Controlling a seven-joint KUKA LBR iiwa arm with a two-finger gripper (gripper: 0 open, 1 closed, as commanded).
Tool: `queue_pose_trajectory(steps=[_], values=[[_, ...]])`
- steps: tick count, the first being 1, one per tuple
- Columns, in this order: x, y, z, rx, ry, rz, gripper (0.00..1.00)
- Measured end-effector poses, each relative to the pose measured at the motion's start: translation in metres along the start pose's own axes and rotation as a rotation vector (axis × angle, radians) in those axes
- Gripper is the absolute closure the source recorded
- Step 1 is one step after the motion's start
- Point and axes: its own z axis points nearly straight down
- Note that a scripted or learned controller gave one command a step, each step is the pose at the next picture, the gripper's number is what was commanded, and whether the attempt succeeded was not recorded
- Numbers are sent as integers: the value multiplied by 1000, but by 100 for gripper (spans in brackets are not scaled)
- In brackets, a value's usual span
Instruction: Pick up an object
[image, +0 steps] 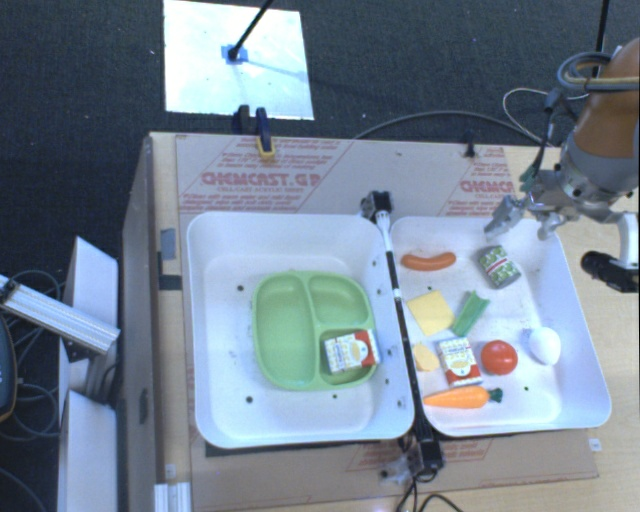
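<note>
Above the right bin's (590, 385) far edge, my pincer (525, 213) is hanging spread wide and gripping nothing, so the pick is not yet begun. The nearest object, a green packet (498, 266), is lying just below it. The bins are sitting on a cardboard-covered bench (300, 170) over dark carpet (70, 100).

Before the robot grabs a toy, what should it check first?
1. Tool open: ok, its two fingers are spread with nothing between them.
2. Tool over a toy: not ok, it hangs at the right bin's far edge, beside the green packet.
3. Green packet free to grab: ok, it lies apart from the sausage.
4. Other toys crowded: not ok, the small carton touches the tomato.
5. Height of the tool above the bin: cannot tell.
</note>
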Motion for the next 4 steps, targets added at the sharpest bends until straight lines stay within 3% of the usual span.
queue_pose_trajectory(steps=[1, 2, 3, 4], values=[[-22, -32, 136, 2, 0, 2, 0], [-5, 21, 140, 27, 6, -2, 0], [-6, -40, 136, 0, 0, 2, 0], [23, 26, 135, -1, 1, -1, 0]])
